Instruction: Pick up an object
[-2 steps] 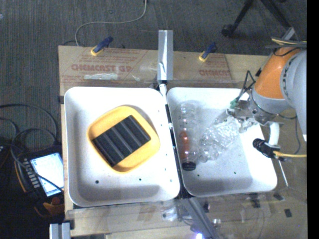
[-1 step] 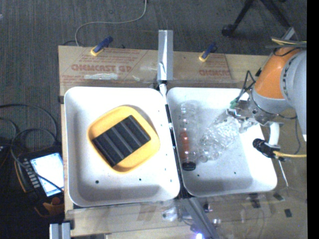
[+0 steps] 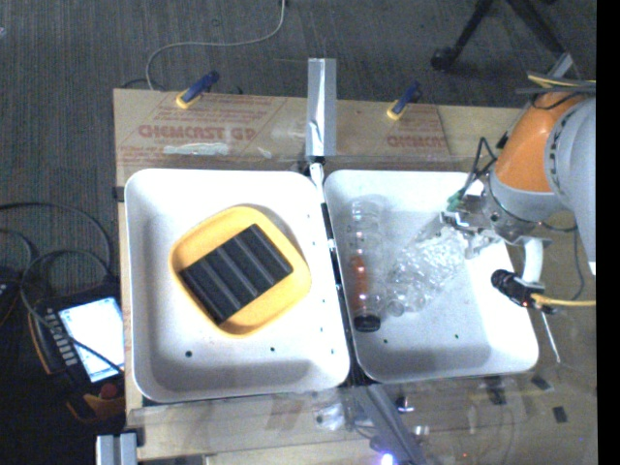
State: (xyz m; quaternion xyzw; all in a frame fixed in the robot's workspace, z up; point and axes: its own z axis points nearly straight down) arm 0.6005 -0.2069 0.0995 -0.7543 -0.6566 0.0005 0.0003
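Note:
A yellow, rounded object with a black ribbed top (image 3: 241, 268) lies tilted in the middle of the left bin (image 3: 155, 356). In the right bin (image 3: 484, 352), a clear bottle with a black cap (image 3: 361, 260) lies along the left wall, cap toward the front. A crumpled clear plastic bottle (image 3: 423, 262) lies slantwise beside it in the bin's middle. My gripper (image 3: 472, 223) hangs low at the upper right end of the crumpled bottle, under the orange band (image 3: 531, 153) of the arm. Whether it touches the bottle is unclear.
A metal divider post (image 3: 320, 105) rises at the back between the bins. Two blue-and-yellow clamps (image 3: 197, 88) hold the cardboard-covered bench behind them. A black cable fitting (image 3: 511, 286) hangs from the arm over the right bin's right side.

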